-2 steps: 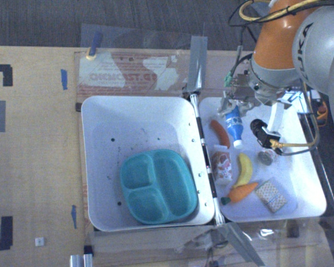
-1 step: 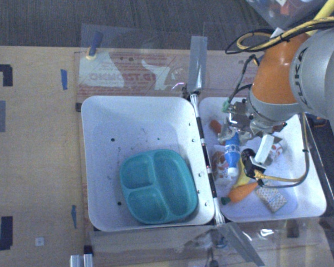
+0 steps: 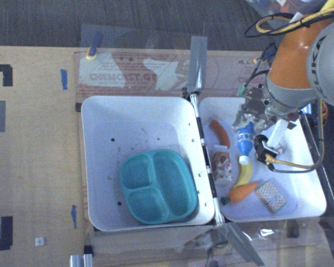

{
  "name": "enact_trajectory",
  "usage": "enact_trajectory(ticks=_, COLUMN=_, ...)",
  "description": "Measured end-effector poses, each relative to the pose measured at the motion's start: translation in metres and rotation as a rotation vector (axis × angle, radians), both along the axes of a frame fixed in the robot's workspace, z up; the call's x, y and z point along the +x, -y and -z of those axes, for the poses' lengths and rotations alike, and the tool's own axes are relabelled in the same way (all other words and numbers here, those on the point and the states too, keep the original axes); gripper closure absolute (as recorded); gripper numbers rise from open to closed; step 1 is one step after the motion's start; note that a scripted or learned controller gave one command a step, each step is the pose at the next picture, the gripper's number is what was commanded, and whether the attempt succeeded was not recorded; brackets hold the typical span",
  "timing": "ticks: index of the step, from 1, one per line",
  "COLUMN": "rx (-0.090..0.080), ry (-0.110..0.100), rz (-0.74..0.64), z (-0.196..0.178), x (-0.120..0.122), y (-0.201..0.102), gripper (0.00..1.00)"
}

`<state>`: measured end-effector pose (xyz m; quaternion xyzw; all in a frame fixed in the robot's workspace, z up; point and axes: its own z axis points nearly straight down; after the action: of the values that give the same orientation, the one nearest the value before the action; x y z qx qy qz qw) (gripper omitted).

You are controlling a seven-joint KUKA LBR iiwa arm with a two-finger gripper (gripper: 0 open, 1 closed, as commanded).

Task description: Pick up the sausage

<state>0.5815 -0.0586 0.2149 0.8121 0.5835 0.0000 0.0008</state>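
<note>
Tabletop (image 3: 33, 166): light wood surface with black corner marks and blue tape bits, carrying two shallow white bins side by side

Arm (image 3: 300, 54): grey, with an orange band above the wrist, reaching in from the right over the top of the right bin; cables trail from it

Left bin (image 3: 100, 121): white, scuffed floor, holding one item toward its near right corner

Right bin (image 3: 312, 199): white, holding the small items listed below

Divided tray (image 3: 157, 187): teal, three compartments, lying flat in the left bin, tilted a little against the bin's edges

Gripper (image 3: 249, 117): hangs over the upper middle of the right bin, just right of the sausage and above the blue-and-white bottle; whether the fingers are open or closed cannot be told from this angle, and nothing is seen between them

Banana (image 3: 245, 173): yellow, curved, near the bin's middle, just below the bottle

Carrot (image 3: 242, 193): orange, lying across the near part of the bin, its tip by the banana's lower end

Sausage (image 3: 220, 133): reddish-brown, lying slantwise on the bin floor near the left wall of the right bin, apart from the gripper

Bottle (image 3: 245, 145): blue and white, small, between sausage and cable

Packet (image 3: 222, 166): small printed pouch, just below the sausage

Patterned block (image 3: 271, 196): small, checked, right of the carrot
</note>
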Motion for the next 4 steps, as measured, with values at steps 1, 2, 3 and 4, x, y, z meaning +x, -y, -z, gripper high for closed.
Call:
enact_trajectory(ticks=1, rx=0.002, ry=-0.005, rz=0.103, z=0.008, x=-0.005, y=-0.032, gripper=1.00)
enact_trajectory(ticks=2, rx=0.002, ry=-0.003, rz=-0.219, z=0.076, x=-0.012, y=0.041, gripper=1.00)
enact_trajectory(ticks=3, rx=-0.001, ry=0.001, rz=-0.196, z=0.036, x=0.045, y=0.117, gripper=1.00)
enact_trajectory(ticks=4, rx=-0.001, ry=0.001, rz=-0.391, z=0.121, x=0.073, y=0.071, gripper=1.00)
